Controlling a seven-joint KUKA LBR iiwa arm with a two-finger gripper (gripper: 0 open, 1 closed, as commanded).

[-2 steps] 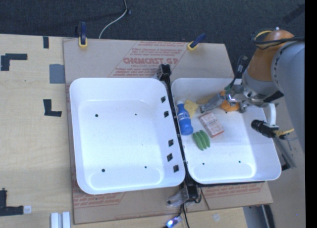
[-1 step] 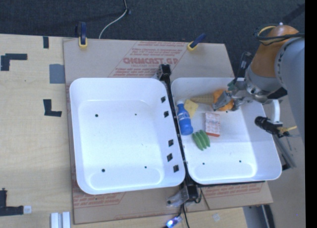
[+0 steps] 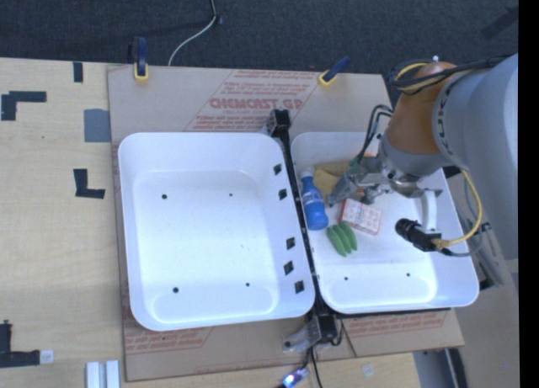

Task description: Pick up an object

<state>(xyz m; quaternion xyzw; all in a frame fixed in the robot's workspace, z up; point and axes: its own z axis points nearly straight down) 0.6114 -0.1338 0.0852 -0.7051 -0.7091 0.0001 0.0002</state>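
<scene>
Jaws: state cannot be told; the gripper (image 3: 352, 186) sits low in the right bin (image 3: 396, 289) and its tip is lost among dark linkage and clutter. Nothing can be seen held.

Count of bins: two, white, shallow, side by side on a cardboard sheet (image 3: 244, 100). The left bin (image 3: 202, 226) shows four small dark dots on its floor.

Count of objects in the right bin, as far as can be made out: four.
- One blue bottle (image 3: 312, 203) with a pale cap, lying near the bin's left wall, just beside the gripper.
- One green object (image 3: 343, 239), ribbed, below the bottle and close to it.
- One small white card or packet with red print (image 3: 364, 216), touching or just beside the green object, directly under the gripper.
- One yellowish item (image 3: 330, 175) behind the bottle, partly hidden by the gripper; shape unclear.

Arm (image 3: 438, 125): one, grey with orange band, entering from the right, over the right bin.

Clamps on the cardboard's far edge: two, blue and yellow, one at the left (image 3: 140, 60), one at the right (image 3: 333, 70).
</scene>
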